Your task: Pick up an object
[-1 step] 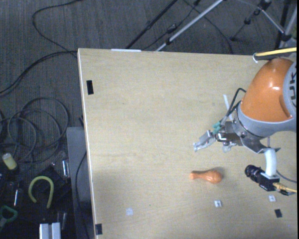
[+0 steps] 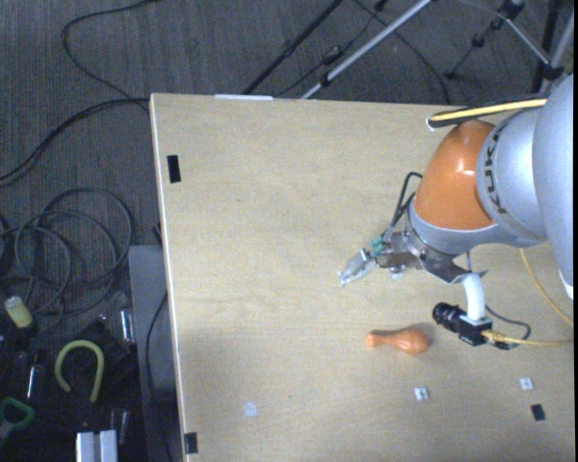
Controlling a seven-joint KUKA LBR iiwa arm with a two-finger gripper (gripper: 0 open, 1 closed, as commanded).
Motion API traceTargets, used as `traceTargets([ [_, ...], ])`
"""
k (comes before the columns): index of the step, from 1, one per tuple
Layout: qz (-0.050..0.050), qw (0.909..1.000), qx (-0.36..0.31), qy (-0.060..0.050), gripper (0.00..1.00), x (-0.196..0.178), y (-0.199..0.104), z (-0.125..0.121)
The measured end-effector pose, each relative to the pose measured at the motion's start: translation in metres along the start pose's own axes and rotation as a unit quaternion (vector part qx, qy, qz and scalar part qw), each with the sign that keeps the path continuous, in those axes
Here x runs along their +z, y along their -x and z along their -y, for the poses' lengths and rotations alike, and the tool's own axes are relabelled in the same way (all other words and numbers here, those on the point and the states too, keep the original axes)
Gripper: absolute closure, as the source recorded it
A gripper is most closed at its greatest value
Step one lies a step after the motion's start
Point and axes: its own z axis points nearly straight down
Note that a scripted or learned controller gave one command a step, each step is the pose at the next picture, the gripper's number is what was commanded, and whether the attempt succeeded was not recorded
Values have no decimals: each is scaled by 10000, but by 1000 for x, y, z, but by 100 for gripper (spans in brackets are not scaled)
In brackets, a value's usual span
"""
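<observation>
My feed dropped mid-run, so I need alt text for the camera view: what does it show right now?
The grey arm with an orange band reaches in from the right over a bare tan bench top, its tool hanging just above and left of a small orange pear-shaped object lying on the surface. Nothing is visibly held. Cables and tripod legs lie on the dark floor around the bench.

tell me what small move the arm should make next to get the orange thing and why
Probably shift the gripper toward the camera view's lower right and lower it over the orange pear-shaped object. The object lies alone on the tan board, apart from the gripper, with nothing between the fingers.
</observation>
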Motion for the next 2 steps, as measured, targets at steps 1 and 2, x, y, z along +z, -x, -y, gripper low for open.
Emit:
traceTargets([
  [1, -3, 9998, -177, 7, 0, 12, 14, -45],
  [2, -18, 9998, -175, 5, 100, 3, 13, -45],
])
